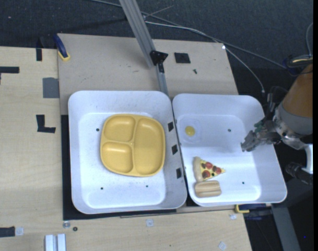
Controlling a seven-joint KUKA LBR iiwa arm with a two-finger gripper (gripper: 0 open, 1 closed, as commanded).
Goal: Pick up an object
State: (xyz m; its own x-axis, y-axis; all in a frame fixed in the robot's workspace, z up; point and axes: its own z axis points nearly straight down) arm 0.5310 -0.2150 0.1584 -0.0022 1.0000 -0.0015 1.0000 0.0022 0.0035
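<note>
In the left bin (80,156) lies a yellow divided plate (132,144). In the right bin (252,109), the pizza slice (207,169), bun (207,189) and small yellow piece (190,131) sit left of the empty pincer (248,144); its finger state is unclear.

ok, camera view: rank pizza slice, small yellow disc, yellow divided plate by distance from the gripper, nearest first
From the gripper, over the right bin's right side:
1. Pizza slice, right bin, below-left of the gripper.
2. Small yellow disc, right bin, near its left wall.
3. Yellow divided plate, left bin, clearly farthest.
</note>
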